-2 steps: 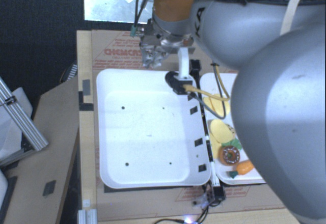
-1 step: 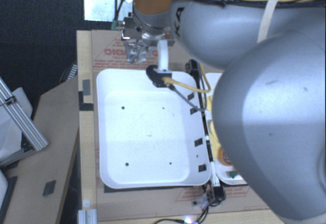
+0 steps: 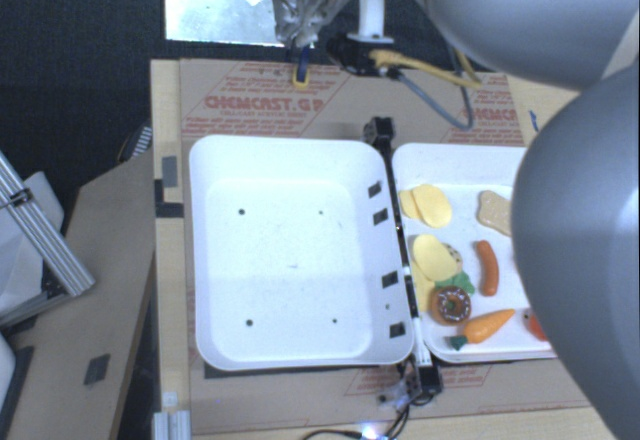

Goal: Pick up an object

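Camera view shows red "CHEMCAST GP" lettering on the brown cardboard [image 3: 250,100] under the bins. Just above that print hangs the gripper [image 3: 300,56], its tips narrowed to a point; whether they pinch the small yellow piece [image 3: 300,78] just below them, I cannot tell. Well below and right, the right bin [image 3: 450,163] holds smooth plastic food: sausage [image 3: 487,266], carrot [image 3: 488,325], doughnut [image 3: 451,304], yellow slices [image 3: 427,205]

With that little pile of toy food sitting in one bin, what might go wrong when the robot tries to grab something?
The yellow slices, donut, sausage and carrot lie crowded together in the right bin, so the hand may nudge neighbours or catch two. The slices look flat and could slip free.
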### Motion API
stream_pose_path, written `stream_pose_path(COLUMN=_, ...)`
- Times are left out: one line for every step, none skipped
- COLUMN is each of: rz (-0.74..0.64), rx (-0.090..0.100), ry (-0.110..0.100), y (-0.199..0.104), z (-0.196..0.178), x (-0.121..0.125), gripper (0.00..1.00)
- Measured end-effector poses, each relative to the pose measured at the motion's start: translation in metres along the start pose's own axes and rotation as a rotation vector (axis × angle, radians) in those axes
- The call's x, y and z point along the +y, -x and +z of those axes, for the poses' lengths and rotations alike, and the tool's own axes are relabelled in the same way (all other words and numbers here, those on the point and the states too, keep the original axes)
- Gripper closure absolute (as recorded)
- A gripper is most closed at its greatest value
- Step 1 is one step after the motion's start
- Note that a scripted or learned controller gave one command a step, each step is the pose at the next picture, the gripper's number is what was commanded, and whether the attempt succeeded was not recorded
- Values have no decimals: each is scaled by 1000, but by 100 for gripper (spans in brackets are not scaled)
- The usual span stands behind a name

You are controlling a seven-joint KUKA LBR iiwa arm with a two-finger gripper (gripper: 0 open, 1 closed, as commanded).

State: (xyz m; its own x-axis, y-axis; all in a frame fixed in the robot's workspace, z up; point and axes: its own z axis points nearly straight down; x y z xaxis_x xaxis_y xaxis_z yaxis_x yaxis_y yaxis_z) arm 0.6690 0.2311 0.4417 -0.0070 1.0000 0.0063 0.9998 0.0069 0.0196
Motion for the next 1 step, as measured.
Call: stream_pose_path(rz=0, rx=-5, ry=-14, y=-4, z=-32, x=0, gripper=100)
